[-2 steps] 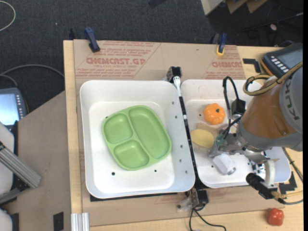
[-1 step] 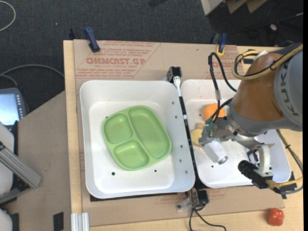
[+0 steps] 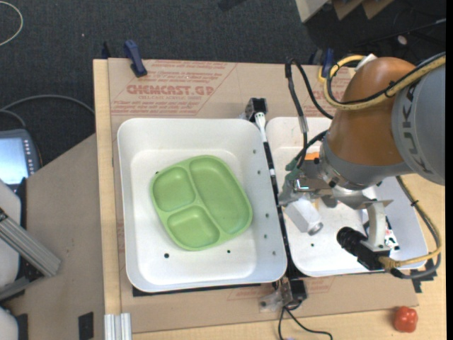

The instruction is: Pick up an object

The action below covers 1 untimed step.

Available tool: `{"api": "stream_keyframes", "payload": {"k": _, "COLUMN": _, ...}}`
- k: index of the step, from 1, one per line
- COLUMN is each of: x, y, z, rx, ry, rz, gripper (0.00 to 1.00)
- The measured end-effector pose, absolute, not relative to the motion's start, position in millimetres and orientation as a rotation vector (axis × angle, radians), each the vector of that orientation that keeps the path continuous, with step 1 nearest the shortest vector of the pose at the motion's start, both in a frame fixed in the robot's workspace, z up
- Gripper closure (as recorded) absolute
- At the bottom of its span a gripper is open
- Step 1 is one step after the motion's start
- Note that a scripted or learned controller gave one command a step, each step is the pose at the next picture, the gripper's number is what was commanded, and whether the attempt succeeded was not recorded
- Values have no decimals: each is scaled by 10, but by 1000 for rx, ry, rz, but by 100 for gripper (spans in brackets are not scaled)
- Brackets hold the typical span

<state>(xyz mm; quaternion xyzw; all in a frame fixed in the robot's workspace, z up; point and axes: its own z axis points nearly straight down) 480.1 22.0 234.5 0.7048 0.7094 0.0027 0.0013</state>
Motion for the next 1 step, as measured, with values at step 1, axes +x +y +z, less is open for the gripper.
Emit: {"api": "stream_keyframes", "payload": {"k": 1, "x": 4811, "y": -29, "z": 3606, "rx": 2213, "ry": 2213, "rz": 18, "gripper": 100}}
